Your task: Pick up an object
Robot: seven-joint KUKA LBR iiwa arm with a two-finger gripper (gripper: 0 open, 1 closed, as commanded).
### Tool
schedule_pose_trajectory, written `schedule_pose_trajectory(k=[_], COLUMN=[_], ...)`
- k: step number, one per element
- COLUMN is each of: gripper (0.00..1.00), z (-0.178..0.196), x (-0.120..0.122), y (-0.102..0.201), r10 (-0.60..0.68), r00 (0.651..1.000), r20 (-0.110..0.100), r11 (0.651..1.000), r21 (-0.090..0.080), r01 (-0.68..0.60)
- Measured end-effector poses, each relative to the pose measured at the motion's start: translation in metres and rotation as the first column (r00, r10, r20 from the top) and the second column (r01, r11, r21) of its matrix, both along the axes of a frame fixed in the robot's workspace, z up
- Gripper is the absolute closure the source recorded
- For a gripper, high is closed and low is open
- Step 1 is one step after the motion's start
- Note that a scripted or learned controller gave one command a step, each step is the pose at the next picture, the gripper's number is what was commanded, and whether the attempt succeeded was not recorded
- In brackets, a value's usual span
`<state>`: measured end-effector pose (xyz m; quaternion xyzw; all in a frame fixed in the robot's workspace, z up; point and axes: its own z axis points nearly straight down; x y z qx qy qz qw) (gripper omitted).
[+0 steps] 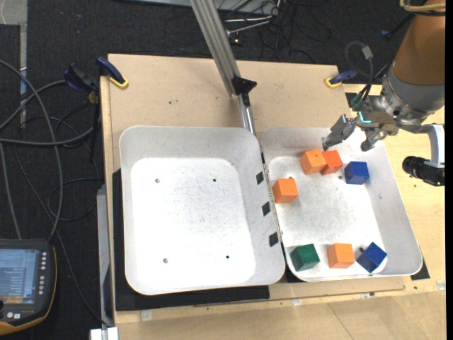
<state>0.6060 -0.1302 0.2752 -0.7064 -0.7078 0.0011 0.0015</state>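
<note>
My gripper (pixel 353 137) hangs above the back of the right bin (pixel 398 211), its two dark fingers spread apart with nothing between them. Just below and left of it sit two orange cubes touching each other (pixel 312 161) (pixel 332 161), with a blue cube (pixel 356 172) to their right. Another orange cube (pixel 285 190) lies near the bin's left wall. Along the front edge stand a green cube (pixel 306 256), an orange cube (pixel 340 255) and a blue cube (pixel 371 256).
The left bin (pixel 141 161) lies beside the right one. A slanted metal rail (pixel 219 48) runs down to the gap between the bins. Clamps sit at the bench's back corners (pixel 113 73) (pixel 340 78). A tablet (pixel 25 282) lies at the lower left.
</note>
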Motion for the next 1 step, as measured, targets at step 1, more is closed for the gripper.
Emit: schedule_pose_trajectory(k=[1], gripper=[0.0], z=[0.0022], x=[0.0006], y=[-0.0002], r10=[0.0], r00=[1.0], r20=[0.004], r11=[1.0], r21=[-0.001], r01=[0.0])
